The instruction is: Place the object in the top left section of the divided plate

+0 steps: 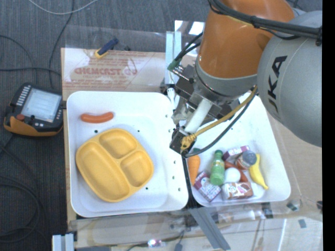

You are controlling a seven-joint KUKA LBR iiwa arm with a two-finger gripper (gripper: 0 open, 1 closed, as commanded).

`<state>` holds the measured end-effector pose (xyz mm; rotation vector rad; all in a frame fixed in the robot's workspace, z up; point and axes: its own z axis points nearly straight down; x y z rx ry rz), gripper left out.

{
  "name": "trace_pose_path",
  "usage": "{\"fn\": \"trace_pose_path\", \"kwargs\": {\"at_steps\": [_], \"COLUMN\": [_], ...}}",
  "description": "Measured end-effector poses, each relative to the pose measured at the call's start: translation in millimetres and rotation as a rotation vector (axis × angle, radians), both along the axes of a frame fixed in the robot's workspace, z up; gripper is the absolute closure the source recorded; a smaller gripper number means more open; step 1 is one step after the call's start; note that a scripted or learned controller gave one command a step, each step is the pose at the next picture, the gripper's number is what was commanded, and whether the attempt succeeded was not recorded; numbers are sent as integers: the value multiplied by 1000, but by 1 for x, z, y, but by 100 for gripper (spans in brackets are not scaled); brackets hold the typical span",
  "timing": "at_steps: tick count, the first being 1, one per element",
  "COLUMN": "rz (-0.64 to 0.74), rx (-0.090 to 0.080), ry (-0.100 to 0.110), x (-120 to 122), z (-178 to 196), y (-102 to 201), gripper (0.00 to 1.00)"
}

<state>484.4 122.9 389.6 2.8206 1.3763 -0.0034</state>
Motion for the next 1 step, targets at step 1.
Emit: {"fn": "trace_pose_path", "kwargs": {"at_steps": [1], "rz": [69], "rx": [1], "ry": [6], "x": [0], "z": [-105], "y": [58], "gripper": [100]}}
